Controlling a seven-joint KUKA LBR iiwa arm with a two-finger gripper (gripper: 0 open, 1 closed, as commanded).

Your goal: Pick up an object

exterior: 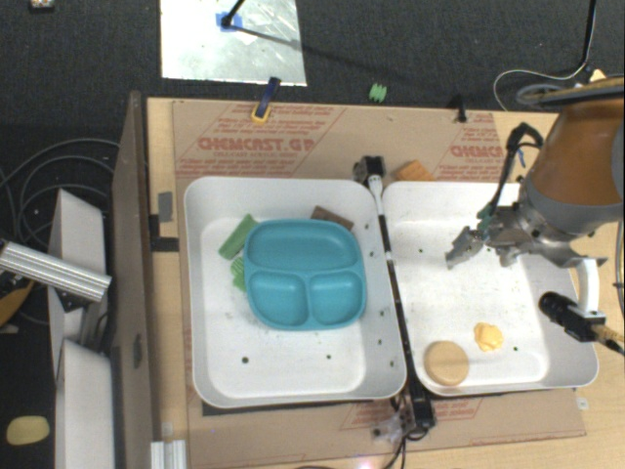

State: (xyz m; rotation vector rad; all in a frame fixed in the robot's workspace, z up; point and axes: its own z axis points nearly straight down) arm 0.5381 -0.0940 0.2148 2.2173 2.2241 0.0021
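Yellow lump (488,337) below the gripper (465,250) looks light, soft; pinch its sides. Gripper state: cannot tell.

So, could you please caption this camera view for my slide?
Gripper poised over the right bin, above a yellow piece and tan disc; blue tray left.

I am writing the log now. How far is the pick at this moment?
Done: the arm has reached over the right bin. In hand: nothing visible in the gripper. Left: the tan disc and yellow piece lie unpicked in that bin.
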